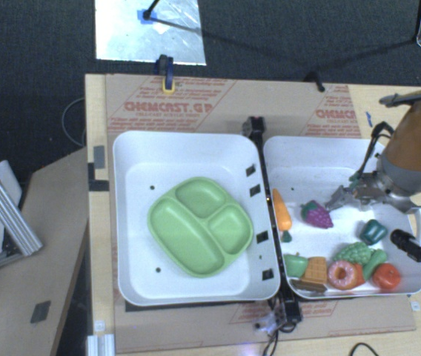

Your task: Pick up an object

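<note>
A: Start with the pincer (342, 196). What do you make of it?

B: It sits right of centre in the frame, over the right bin (322, 153), at the end of the grey arm (410, 158) coming in from the right edge. Its dark fingers look spread, with nothing between them. They touch no toy that I can make out.

A: And the nearest thing to pick up?

B: The purple grapes (317, 213), just below and left of the fingertips. Left of those, an orange carrot (282, 212) lies against the bin's left wall. To the right is a dark green pepper (372, 231). Along the lower edge are the broccoli (357, 254), a pink donut (342, 274), a red tomato (387, 276) and a tan waffle (315, 271), crowded together.

A: What could go wrong?

B: I'd judge the grapes are lumpy and rounded, so fingers closing off-centre could squeeze them sideways and close on air. A descent too far left risks nudging the carrot instead. In the lower cluster, a finger could land on a neighbour.

A: The left bin (133, 221)?

B: It holds a green divided plate (199, 227), well apart from the pincer.
</note>
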You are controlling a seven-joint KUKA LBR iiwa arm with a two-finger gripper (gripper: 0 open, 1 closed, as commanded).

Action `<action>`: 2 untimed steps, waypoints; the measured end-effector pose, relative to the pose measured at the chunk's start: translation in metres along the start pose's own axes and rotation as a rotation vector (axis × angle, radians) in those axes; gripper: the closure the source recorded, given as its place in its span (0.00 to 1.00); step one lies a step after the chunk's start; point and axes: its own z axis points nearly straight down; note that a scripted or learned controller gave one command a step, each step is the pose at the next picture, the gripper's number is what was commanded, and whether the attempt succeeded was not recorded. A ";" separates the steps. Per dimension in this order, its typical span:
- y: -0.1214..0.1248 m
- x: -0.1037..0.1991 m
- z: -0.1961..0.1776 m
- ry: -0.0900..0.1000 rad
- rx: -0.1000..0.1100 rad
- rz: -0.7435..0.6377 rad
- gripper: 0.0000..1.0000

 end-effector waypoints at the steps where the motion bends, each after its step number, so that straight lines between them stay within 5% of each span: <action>1: 0.001 -0.001 -0.012 -0.002 -0.005 0.000 1.00; 2: -0.006 0.002 -0.070 -0.002 -0.007 0.000 1.00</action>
